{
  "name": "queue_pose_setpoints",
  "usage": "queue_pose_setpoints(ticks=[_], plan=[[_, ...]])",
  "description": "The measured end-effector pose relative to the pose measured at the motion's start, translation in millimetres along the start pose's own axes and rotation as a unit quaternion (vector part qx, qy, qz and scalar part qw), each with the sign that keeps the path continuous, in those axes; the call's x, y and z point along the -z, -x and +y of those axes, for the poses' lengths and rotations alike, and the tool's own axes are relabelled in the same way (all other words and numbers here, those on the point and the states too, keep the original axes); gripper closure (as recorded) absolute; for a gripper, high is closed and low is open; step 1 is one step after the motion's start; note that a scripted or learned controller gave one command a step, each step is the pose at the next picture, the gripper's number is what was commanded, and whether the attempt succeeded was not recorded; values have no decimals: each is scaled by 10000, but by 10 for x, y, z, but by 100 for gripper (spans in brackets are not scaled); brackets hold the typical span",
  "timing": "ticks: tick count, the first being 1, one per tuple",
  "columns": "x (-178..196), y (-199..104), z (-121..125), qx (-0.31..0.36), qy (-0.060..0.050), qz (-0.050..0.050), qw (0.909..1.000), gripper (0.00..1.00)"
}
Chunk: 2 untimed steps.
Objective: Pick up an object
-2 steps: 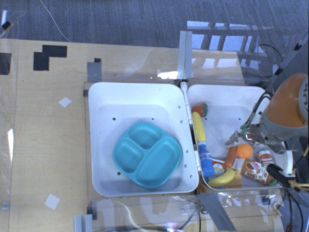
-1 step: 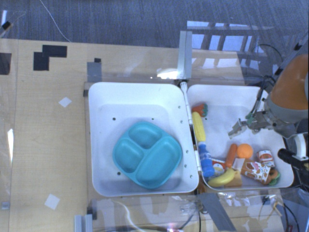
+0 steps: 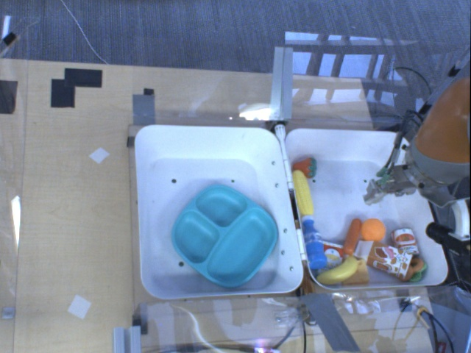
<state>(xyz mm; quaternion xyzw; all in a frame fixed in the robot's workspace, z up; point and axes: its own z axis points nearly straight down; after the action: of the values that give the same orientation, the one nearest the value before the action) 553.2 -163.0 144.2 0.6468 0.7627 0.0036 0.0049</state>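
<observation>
The tool hangs over the right-hand shallow white plastic bin on the counter; its end is small and blurred from here, so I cannot tell whether it is released or clenched, and nothing shows in its grip.

The likeliest things to lift lie just below and to the left of it: a small round orange ball-like fruit and, touching it on the far side from the tool, a slim orange carrot-shaped toy. Both look like light, hard, smooth plastic, so they would probably slip or roll under a poor pinch; the ball is best taken across its middle, the carrot across its narrow width.

Further left of the tool, a long yellow corn-cob toy lies along the bin wall, stiff and easy to span crosswise. Below the tool, a brown printed carton looks light and crushable. A curved yellow banana toy sits at the bin's near edge.
</observation>
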Motion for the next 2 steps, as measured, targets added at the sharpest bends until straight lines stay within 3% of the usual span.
queue_pose_setpoints(ticks=[1, 2], plan=[[0, 1, -1, 0, -1, 0, 10000, 0], [-547, 155, -289, 156, 6, -8, 9999, 0]])
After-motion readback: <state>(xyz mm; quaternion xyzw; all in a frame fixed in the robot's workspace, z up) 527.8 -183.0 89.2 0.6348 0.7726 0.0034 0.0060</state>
